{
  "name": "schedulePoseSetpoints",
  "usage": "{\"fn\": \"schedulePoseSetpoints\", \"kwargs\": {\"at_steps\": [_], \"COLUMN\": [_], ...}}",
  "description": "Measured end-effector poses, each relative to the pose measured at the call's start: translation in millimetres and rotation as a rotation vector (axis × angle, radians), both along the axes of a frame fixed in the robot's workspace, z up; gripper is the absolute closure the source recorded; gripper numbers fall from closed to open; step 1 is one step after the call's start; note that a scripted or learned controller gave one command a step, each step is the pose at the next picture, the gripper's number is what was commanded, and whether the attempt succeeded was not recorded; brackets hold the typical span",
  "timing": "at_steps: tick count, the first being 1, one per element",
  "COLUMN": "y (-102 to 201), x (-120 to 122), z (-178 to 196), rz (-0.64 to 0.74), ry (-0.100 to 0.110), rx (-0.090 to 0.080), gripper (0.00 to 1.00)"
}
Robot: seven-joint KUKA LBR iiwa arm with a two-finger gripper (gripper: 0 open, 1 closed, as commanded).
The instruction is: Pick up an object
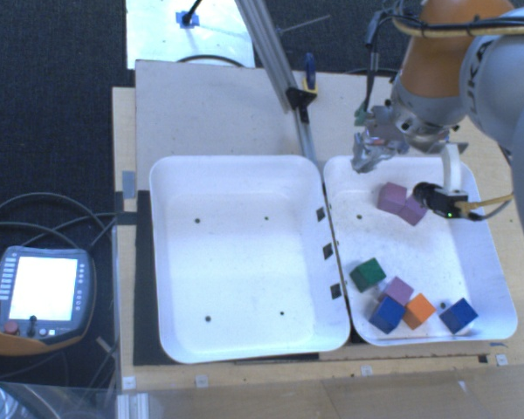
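Dark carpet ringed the counter w/ two white bins; the right bin held small blocks, a mauve block nearest the gripper, which hovered over that bin's far-left corner. Couldn't tell its state. Blocks looked light, stiff, prob. smooth, so pinch across flat opposite faces.

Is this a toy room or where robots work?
Probably a robot lab. A big grey arm reaches over two white bins, coloured blocks lie in one, and a control pad sits beside the bench.

I am working in a robotics lab: a control tablet with trailing cables lies beside the workbench.
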State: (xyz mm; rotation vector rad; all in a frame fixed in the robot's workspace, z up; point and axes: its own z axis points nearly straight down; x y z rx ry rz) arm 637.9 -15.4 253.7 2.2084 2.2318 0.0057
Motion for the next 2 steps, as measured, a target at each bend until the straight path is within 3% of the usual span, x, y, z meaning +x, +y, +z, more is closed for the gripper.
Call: {"fn": "schedulePoseSetpoints", "kwargs": {"at_steps": [2], "y": [100], "x": [9], "z": [1], "rz": [0.0], "ry": [0.001], "rx": [0.001], "gripper": [1.0]}}
